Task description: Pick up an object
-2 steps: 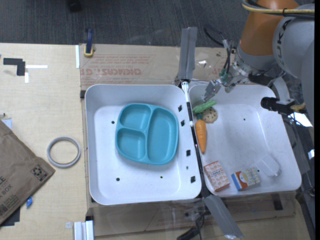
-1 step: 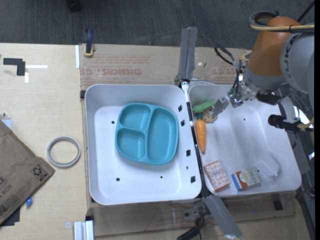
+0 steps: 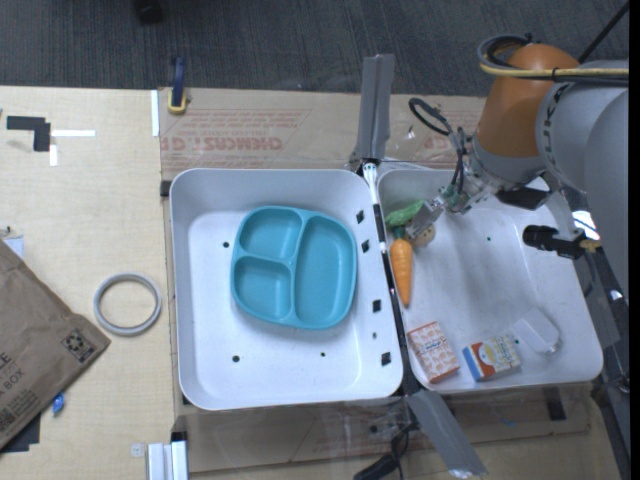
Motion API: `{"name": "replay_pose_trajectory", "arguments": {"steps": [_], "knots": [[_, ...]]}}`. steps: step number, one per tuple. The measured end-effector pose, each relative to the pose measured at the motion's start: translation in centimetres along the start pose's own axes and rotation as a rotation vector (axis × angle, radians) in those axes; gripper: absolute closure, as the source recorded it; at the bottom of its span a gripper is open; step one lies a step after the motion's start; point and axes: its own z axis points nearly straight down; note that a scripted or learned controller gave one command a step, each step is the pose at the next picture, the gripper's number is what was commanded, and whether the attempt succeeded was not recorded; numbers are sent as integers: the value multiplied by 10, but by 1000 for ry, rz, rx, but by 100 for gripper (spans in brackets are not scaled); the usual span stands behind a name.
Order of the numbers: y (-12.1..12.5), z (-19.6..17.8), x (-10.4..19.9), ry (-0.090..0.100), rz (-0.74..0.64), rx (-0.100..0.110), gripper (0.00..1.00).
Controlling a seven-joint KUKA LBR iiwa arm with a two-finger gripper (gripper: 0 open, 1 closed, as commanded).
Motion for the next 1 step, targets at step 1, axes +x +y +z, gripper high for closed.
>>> {"name": "replay_pose_trajectory", "arguments": {"steps": [1], "knots": [[1,-10,-1,-2,-1,-1,100]]}}
